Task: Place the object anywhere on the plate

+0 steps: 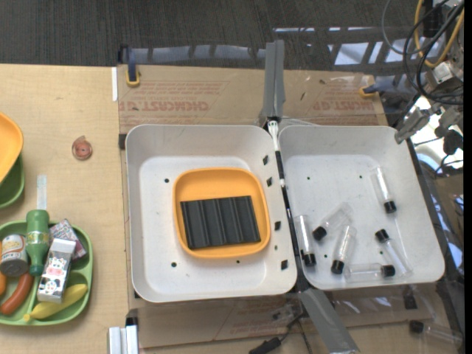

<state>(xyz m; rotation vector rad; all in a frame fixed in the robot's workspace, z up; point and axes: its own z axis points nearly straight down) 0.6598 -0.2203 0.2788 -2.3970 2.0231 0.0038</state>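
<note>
Yellow bowl (7,147) cropped at left edge

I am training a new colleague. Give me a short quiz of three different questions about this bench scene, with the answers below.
1. True or false: the orange plate sits in the right bin.
2. What lies on the plate? A) a banana B) a dark ribbed rectangular object C) a bottle
3. Fill in: the clear tubes with black caps lie in the ____ bin.

Key
1. False: it sits in the left bin.
2. B
3. right
</note>
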